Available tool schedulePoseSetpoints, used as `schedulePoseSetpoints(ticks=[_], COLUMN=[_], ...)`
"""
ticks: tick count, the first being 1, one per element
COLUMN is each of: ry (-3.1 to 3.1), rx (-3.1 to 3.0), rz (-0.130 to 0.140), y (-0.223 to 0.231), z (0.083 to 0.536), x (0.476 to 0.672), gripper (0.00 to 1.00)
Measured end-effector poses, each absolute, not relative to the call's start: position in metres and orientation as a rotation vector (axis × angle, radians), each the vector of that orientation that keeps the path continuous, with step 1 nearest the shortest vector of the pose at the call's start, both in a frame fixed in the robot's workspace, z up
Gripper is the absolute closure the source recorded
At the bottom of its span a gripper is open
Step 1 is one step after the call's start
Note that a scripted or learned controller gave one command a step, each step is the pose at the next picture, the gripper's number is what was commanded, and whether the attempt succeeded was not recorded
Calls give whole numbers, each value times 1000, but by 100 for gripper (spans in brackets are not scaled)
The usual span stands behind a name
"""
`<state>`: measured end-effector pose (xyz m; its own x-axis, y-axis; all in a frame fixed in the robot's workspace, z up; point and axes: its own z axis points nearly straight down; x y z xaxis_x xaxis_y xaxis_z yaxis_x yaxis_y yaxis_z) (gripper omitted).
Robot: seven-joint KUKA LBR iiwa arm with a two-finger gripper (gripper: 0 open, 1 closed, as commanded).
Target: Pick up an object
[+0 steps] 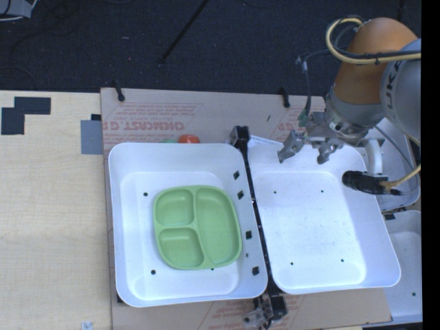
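- Here, a light green, three-compartment plastic tray [197, 227] is seen lying flat in the left shallow white bin [130, 177].
- The pincer [307, 150] is held released, fingers apart, above the right bin's [323, 218] far edge, grasping nothing.

A: Any lettering you can read here?

B: Only on the cardboard sheet [206, 115] lying under the two bins. Behind the left bin [130, 184] there is red print, upside down from this camera, inside a red outlined box with hatched lines to either side.

A: Can you make out the words?

B: Not with any trust. It is a short run of red capitals, reversed and blurred. More red print shows on the cardboard's near edge, below the bins, too small to read.

A: Anything on the arm [405, 81]?

B: A dark letter or two on its grey casing at the right edge, cut off and unreadable.
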<state>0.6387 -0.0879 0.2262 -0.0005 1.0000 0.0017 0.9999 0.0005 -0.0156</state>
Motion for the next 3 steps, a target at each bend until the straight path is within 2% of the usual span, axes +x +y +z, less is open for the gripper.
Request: schedulePoseSetpoints(ticks=[1,2,3], ry=[-2222,-2217,-2217], rx=[-2217,-2217,-2215], rz=[3,8,9], y=[-88,-83,-79], z=[234,188,123], x=[641,634,631], gripper=[0,0,0])
